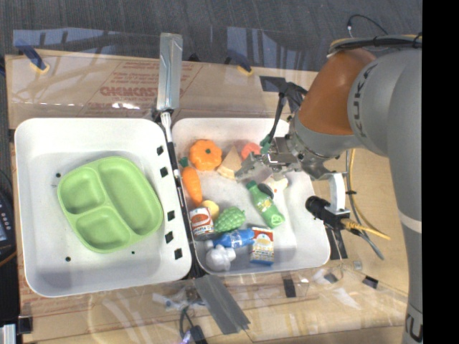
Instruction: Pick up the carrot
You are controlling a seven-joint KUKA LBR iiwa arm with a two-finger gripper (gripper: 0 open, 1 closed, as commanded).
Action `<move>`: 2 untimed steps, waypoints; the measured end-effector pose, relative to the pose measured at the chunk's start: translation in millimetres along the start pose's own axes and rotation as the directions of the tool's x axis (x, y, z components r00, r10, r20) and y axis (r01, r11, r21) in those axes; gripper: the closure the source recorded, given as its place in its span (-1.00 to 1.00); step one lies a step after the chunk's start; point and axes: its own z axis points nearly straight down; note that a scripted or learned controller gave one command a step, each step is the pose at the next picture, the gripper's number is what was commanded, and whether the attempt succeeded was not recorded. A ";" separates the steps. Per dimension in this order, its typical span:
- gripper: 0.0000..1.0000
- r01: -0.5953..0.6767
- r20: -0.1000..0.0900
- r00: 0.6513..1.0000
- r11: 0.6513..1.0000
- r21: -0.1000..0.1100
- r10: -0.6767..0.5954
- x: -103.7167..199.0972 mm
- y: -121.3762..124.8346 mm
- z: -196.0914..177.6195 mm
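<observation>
Bulky grey arm (387, 99) with glossy orange band (333, 95) above wrist; black cables looping near it; metallic gripper (269, 165) with dark fittings.

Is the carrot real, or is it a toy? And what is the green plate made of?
The carrot looks like a plastic toy: its orange skin is smooth and even, without roots or dirt, though the view leaves that open. The green plate also looks like moulded plastic, matte, one even colour, with rounded compartments.
</observation>
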 end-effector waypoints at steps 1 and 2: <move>-1.00 -0.019 0.002 1.000 1.000 -0.001 0.019 37.8 43.1 41.8; -1.00 0.114 0.005 0.993 0.993 -0.017 -0.114 42.4 92.0 94.2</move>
